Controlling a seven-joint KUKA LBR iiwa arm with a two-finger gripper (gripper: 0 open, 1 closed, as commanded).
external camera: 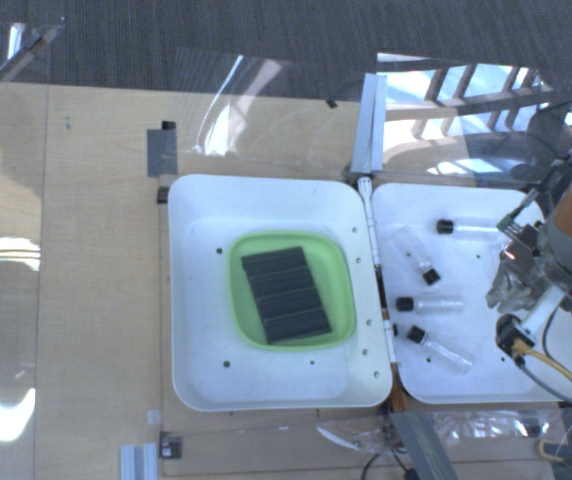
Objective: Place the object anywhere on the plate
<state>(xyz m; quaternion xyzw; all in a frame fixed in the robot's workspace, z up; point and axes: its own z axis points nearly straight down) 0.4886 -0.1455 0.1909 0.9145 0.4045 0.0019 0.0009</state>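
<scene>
A dark ribbed rectangular block point(285, 295) is seen lying flat on the green square plate point(339, 273) in the left bin point(196, 208), well apart from the gripper point(514, 286), which is positioned over the right bin point(406, 203) among clear vials with black caps point(428, 276). The block's long axis runs from upper left to lower right. Whether the gripper is open cannot be told.

Object point(285, 295): dark grey ribbed slab, flat, slightly askew, centred on plate
Plate point(238, 298): green, rounded square, middle of left bin
</scene>
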